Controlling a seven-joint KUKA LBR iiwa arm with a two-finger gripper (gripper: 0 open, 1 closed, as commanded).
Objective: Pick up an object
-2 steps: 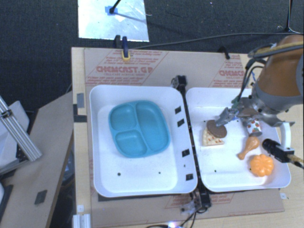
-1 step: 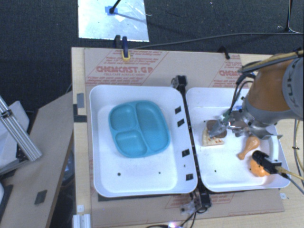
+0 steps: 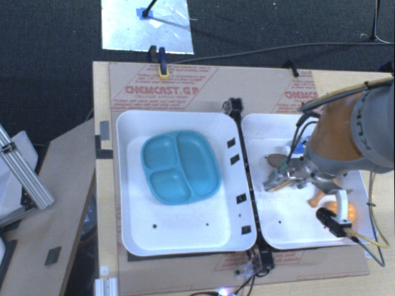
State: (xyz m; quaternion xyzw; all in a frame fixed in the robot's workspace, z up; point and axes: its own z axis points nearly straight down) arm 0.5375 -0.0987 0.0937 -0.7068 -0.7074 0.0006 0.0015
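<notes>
We judge the orange toy [image 3: 333, 207] in the right bin [image 3: 271, 230], near its front right corner, light, stiff and smooth, best pinched across its narrow middle. The gripper [image 3: 279, 179] hangs just left of it, whether clenched we cannot tell.

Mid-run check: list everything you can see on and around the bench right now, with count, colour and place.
Bins: two, white, side by side on the bench.
Divided plate: one, light blue, three sections, lying in the left bin.
Small objects: a few, brownish and orange, in the right bin beside the gripper; too small to name.
Board: one, tan with red lettering, under the bins.
Clamp: one, blue and yellow, at the board's far edge.
Shiny sheet: one, silver, on the dark floor beyond the bench.
Arm: one, grey with orange band, over the right bin.
Gripper: one, metallic, low in the right bin.
</notes>
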